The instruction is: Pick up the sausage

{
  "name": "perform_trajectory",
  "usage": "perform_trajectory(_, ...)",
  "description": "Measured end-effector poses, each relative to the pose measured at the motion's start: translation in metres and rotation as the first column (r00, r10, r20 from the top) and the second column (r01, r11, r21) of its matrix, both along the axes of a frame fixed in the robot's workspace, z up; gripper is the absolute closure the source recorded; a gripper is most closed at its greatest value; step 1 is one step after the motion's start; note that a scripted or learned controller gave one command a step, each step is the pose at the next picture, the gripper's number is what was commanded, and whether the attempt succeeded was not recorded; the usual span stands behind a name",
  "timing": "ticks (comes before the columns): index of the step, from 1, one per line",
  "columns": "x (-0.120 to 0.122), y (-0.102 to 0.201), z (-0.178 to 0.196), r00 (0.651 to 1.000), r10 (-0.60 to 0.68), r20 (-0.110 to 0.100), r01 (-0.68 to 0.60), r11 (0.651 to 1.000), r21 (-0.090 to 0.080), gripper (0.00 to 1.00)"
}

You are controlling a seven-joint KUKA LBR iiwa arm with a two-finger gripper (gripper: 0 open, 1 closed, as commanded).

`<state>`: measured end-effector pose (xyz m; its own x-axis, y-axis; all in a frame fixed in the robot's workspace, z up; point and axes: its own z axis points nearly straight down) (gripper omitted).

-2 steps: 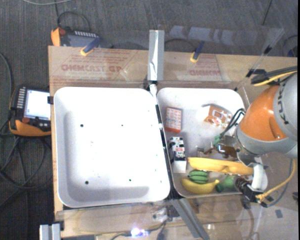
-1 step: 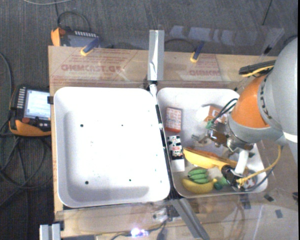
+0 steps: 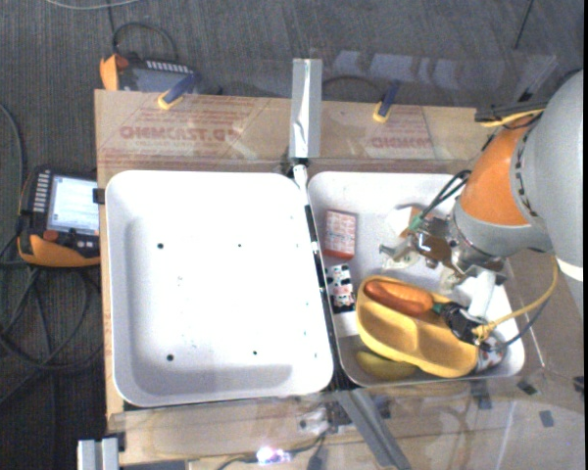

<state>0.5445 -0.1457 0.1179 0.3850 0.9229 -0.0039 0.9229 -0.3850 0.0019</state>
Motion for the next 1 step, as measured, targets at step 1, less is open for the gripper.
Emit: perform_trajectory(1, 0.0056, 0.0425, -0.0242, 0.998, -0.061, 0.004, 0.061, 0.998, -0.006, 0.00)
